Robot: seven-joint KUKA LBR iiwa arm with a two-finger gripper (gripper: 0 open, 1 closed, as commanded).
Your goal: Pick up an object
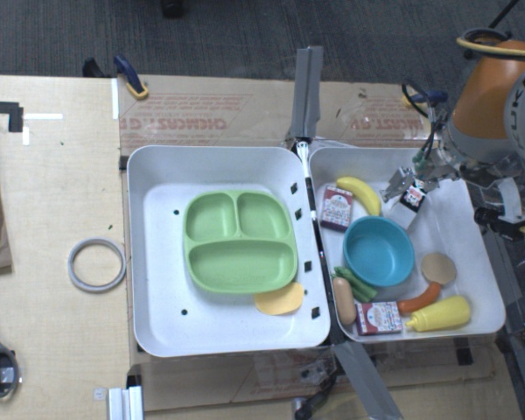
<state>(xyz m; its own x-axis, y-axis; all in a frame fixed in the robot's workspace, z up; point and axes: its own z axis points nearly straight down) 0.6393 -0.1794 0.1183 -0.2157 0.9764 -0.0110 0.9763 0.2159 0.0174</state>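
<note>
We see the gripper (409,187) over the right bin (477,234), beside the banana (360,192), its grasp we cannot tell.

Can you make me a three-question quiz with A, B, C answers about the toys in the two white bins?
1. Where does the green divided plate lie?
A. in the left bin
B. in the right bin
C. on the bench outside the bins

2. What colour is the bowl?
A. red
B. blue
C. yellow

3. How does the bowl stand?
A. upside down
B. tipped on its side
C. upright, its opening facing up

Answers:
1. A, the plate rests on the floor of the left bin, with a yellow piece at its lower edge.
2. B, the bowl is blue; the banana beside it is the yellow thing.
3. C, we look straight down into its hollow inside.

The gripper hovers over the right bin's upper part, near the banana.
</note>
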